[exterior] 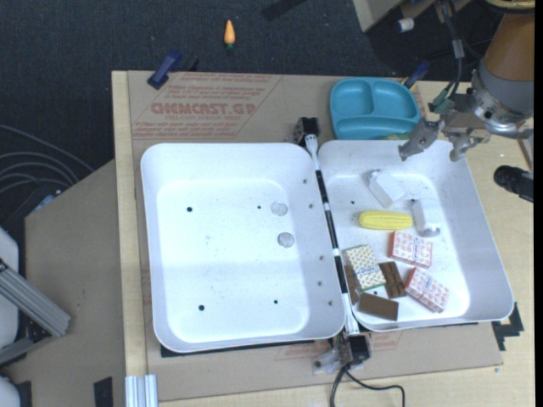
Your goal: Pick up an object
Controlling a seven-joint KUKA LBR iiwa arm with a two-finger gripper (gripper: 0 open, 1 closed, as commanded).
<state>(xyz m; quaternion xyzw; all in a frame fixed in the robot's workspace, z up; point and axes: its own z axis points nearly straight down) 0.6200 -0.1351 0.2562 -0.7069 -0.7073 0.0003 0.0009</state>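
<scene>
The right bin (484, 253) holds a yellow corn cob (385, 220), a white block (386, 186), a small grey metal piece (422, 219), two red-checkered packets (411, 248) (427, 288), a pale checkered packet (365, 267) and brown bars (378, 306). My gripper (439, 145) hangs over the bin's far edge, above and behind the white block. Its two fingers (415, 145) are spread apart and nothing sits between them.
The left bin (170, 227) carries two small round discs (280, 209) (286, 240). A blue divided plate (373, 108) lies just behind the right bin, close to the gripper. A blue clip (164, 69) and an orange bit (229, 32) lie at the far left.
</scene>
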